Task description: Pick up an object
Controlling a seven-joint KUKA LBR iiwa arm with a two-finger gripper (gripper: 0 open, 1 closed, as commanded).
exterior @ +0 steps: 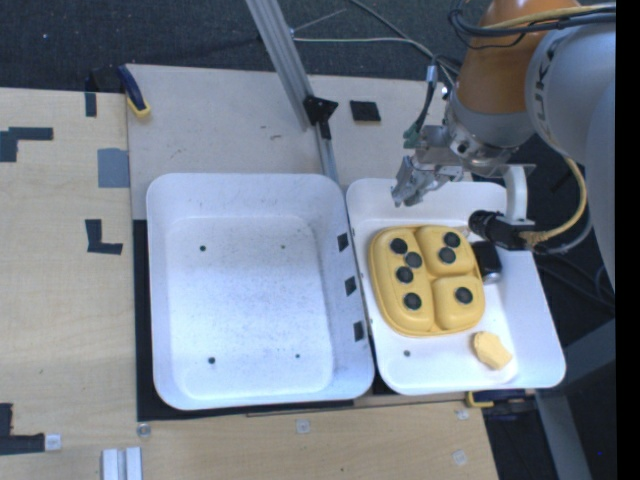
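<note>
— Nearest the lens: small yellow lump (491,350), at about five o'clock in the right bin (540,366), just beside the big yellow tray piece (427,279).

— And that tray piece?

— Middle of the right bin; four rounded sections, dark dots on top, tilted a little. Left bin (245,288) at nine o'clock from it.

— Pincer?

— Pincer (410,190) up at twelve o'clock of the right bin, over the rim, apart from the yellow things. Holding nothing visible. Open or closed: cannot tell, too small and too blurred.

— Likely trouble?

— Probably a miss. Tray piece looks broad and domed, so could slip out or refuse to fit. Lump sits close to the bin's near wall and the tray piece; could get nudged away, or bin edge struck on the way down. Surface (60,298) to the left not involved.
</note>
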